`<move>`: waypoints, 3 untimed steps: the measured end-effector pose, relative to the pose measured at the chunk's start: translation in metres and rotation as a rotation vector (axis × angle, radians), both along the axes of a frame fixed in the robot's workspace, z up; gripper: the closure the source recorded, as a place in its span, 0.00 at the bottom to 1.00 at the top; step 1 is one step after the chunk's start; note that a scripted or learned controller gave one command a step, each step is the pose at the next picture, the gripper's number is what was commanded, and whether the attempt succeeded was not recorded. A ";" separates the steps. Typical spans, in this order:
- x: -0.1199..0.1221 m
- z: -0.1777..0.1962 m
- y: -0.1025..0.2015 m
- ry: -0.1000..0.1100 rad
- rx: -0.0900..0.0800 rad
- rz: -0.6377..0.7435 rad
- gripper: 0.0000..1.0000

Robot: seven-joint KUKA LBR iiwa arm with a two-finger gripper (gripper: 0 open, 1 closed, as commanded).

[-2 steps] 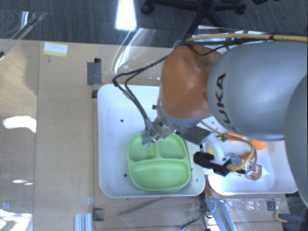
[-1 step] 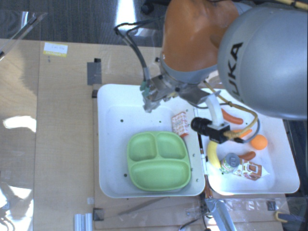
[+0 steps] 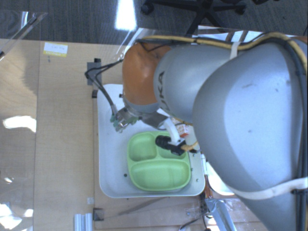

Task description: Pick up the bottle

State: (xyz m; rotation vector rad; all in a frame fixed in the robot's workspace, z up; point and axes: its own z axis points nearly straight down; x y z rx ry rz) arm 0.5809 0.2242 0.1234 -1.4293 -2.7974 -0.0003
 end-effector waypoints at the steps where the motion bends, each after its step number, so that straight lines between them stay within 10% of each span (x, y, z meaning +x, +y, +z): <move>1: 0.084 0.112 -0.061 -0.010 0.002 -0.085 1.00; 2: 0.051 -0.028 -0.028 -0.005 0.003 -0.399 1.00; 3: -0.049 -0.031 -0.057 -0.023 0.017 -0.375 1.00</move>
